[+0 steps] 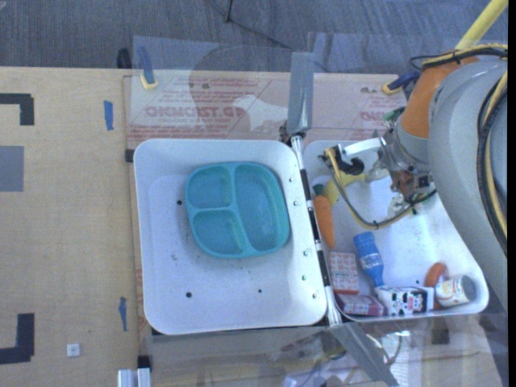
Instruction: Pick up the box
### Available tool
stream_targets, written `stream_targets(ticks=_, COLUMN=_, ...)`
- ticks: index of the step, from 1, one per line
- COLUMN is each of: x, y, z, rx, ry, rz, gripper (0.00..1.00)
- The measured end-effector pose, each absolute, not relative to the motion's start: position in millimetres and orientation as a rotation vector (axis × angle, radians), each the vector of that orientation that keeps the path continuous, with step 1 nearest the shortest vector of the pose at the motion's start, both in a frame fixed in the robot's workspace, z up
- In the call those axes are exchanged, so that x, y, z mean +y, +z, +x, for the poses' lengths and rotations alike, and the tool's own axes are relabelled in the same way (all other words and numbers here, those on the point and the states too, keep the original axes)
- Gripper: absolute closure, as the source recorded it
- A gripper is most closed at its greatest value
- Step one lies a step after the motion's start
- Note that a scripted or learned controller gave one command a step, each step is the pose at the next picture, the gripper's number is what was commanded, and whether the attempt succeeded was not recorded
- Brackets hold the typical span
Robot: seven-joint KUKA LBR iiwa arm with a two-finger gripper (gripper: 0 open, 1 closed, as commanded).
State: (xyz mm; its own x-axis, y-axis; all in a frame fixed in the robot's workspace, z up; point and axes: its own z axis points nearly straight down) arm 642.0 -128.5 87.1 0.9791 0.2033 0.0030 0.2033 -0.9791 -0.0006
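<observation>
On the counter (64, 216), the left bin (153, 297) holds a teal plate (238, 210) (3 compartments). In the right bin (468, 264), the box (344, 271) lies lower left, below a carrot (324, 220) and just beside a blue bottle (368, 258). The end effector (405, 188) hangs upper right, apart from the box; I cannot tell whether it is open or closed.

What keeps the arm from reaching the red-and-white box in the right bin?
Probably nothing, so yes: the box lies uncovered, though the bin wall and blue bottle crowd its sides.
</observation>
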Motion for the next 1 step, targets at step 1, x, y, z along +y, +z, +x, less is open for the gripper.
stream_targets(ticks=1, x=-214.9, y=88.2, z=566.9, rx=-0.445, ry=-0.013, rz=-3.096, gripper=0.00)
